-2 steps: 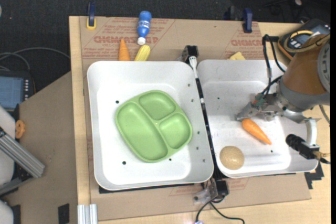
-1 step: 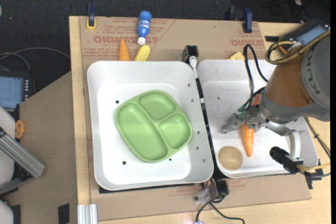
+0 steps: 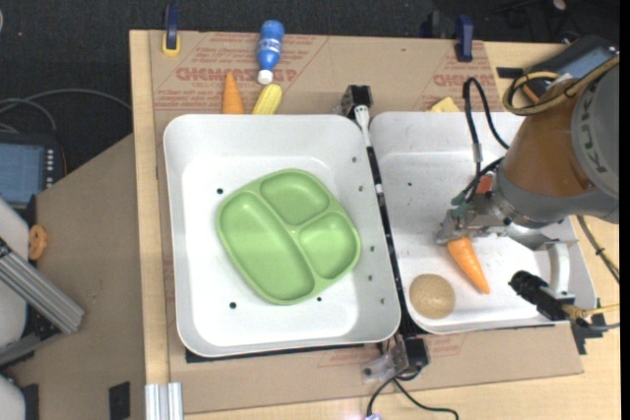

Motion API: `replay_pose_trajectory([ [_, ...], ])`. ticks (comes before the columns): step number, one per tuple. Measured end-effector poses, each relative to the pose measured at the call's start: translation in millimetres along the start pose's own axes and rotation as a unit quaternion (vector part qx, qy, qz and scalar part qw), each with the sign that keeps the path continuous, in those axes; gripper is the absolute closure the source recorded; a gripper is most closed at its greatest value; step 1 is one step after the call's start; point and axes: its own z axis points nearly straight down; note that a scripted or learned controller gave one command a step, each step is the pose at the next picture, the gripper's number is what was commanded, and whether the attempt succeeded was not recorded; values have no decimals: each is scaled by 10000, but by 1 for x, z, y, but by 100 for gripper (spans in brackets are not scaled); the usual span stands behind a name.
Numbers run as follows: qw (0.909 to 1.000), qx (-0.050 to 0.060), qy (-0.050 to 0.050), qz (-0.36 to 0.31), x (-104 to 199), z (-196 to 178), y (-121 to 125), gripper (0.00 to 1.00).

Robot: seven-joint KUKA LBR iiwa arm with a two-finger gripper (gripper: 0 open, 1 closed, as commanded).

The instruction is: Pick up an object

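Note:
An orange carrot lies in the right bin, near its front, pointing toward the front right. A round tan bun sits just left of the carrot's tip, by the bin's front wall. My gripper hangs low at the carrot's upper, thick end, touching or almost touching it. The grey and orange arm covers the bin's right side. A green divided plate lies in the middle of the left bin.
Behind the left bin, a blue and white bottle, a small orange carrot and a yellow corn piece lie on the bench. A yellow piece sits behind the right bin.

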Motion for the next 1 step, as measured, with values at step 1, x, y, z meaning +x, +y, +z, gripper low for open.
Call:
replay_pose_trajectory([
  [1, 10000, -69, 7, -48, 61, -96, 52, 100],
])
